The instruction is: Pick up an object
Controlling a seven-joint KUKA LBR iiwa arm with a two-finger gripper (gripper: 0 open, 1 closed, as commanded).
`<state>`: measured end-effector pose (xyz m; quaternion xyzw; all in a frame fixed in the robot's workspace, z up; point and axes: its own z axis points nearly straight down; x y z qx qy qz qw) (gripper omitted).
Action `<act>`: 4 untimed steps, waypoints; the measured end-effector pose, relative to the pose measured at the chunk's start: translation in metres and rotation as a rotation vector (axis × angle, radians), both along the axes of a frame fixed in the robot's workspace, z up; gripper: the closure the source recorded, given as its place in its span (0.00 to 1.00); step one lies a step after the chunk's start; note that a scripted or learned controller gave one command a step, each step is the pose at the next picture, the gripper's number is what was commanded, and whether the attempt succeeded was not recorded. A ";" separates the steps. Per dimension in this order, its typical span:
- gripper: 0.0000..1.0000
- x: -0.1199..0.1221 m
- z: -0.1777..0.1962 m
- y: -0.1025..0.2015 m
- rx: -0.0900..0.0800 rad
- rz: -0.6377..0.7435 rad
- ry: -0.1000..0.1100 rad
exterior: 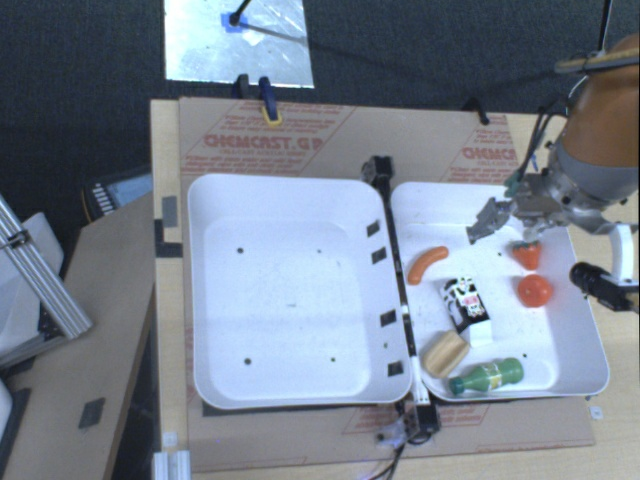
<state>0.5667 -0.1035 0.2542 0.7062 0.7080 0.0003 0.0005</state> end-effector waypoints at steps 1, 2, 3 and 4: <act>0.00 -0.086 -0.121 -0.075 0.001 -0.012 0.013; 1.00 -0.079 -0.103 -0.070 -0.001 0.000 -0.003; 1.00 0.001 0.022 -0.020 -0.002 0.010 -0.020; 1.00 0.069 0.108 0.058 -0.001 0.011 -0.016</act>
